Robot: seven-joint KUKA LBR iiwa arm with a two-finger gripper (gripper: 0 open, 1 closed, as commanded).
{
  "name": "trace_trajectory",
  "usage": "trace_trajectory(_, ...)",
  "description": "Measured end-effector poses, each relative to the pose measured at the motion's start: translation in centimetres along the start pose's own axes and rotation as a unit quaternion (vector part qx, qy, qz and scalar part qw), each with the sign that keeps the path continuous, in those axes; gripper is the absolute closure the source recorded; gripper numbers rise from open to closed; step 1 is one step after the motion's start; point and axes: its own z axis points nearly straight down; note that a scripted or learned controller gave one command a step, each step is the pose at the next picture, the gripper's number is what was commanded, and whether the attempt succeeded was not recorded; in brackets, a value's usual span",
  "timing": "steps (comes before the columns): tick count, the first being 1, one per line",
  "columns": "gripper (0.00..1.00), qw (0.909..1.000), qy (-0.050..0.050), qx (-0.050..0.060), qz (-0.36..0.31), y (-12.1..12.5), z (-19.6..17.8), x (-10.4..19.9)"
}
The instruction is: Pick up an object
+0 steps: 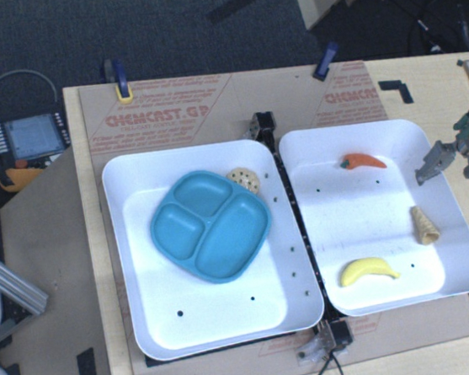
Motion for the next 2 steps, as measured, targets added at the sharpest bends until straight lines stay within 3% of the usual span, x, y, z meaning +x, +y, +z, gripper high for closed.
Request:
trace_trajectory(1,0.0,1.0,-0.001,-0.004,-0.001,0.2,-0.4,0.0)
trace_trajectory(2,0.0,1.0,0.001,-0.001,-0.002,0.6,5.5,0.9)
